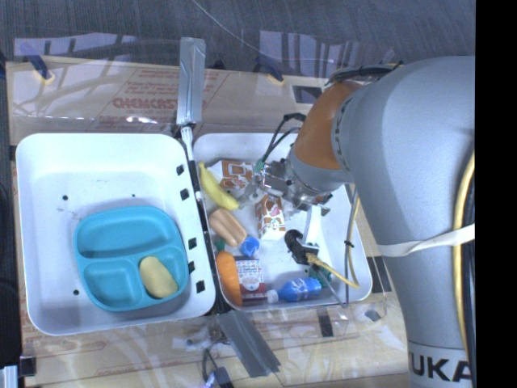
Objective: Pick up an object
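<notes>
Right now my grey arm with its orange band (323,128) reaches in from the right and hangs over the right-hand shallow white bin (362,277). My jaws (279,186) sit low above the middle of that bin, among dark cables; whether they are spread or pressed together I cannot tell from this slant. Below them lie the things I could pick. A yellow plastic banana (215,187) lies along the bin's left wall, and a tan hot-dog bun (227,226) lies just below it. A small printed carton (271,217) sits right beneath my wrist. Nearer the front edge rest an orange carrot-shaped toy (229,278) and a blue-labelled bottle (300,289) on its side. In the left-hand white bin (48,168) a turquoise divided tray (121,237) holds a yellow lemon-like lump (158,276) in its lower right compartment.
</notes>
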You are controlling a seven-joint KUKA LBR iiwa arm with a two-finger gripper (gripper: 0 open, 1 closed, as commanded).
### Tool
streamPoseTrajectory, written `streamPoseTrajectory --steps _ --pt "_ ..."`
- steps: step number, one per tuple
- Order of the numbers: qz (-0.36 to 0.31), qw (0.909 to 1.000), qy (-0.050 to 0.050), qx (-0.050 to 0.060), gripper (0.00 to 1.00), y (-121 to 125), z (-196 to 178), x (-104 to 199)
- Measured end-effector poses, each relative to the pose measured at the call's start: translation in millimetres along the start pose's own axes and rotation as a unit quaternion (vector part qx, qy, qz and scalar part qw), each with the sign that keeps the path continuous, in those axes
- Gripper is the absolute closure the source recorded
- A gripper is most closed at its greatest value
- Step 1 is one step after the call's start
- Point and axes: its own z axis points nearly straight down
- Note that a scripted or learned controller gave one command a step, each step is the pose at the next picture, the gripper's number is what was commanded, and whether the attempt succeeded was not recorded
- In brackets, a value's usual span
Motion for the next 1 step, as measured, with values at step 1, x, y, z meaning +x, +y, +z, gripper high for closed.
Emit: streamPoseTrajectory --steps 1 --pt "-0.001 1.0 0.0 0.002 1.0 -0.1 -7.8 0.2"
